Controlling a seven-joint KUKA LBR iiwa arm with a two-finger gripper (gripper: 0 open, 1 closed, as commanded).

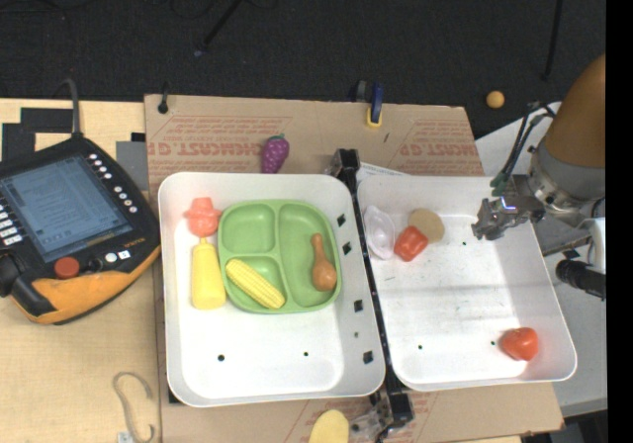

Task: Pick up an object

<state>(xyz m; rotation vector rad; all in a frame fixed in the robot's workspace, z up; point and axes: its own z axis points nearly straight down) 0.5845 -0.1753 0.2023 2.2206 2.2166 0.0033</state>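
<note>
My gripper (pixel 491 219) hangs over the upper right part of the right bin (pixel 475 377), with nothing seen between its fingers. Left of it in that bin lie a red pepper-like toy (pixel 410 243), a tan round piece (pixel 427 223) and a clear plastic bit (pixel 380 226). A red tomato (pixel 518 342) rests near the bin's lower right corner. The left bin (pixel 257 372) carries a green divided tray (pixel 279 223) with a corn cob (pixel 255 284) and a brown drumstick (pixel 322 265). A yellow bottle (pixel 206 275) and a pink-red toy (pixel 202 217) lie beside the tray.
A teach pendant (pixel 69 223) sits on the bench at left. A purple grape toy (pixel 275 152) lies on the cardboard behind the left bin. A yellow object (pixel 329 426) lies in front of the bins. An orange ball (pixel 495 99) sits at the back right.
</note>
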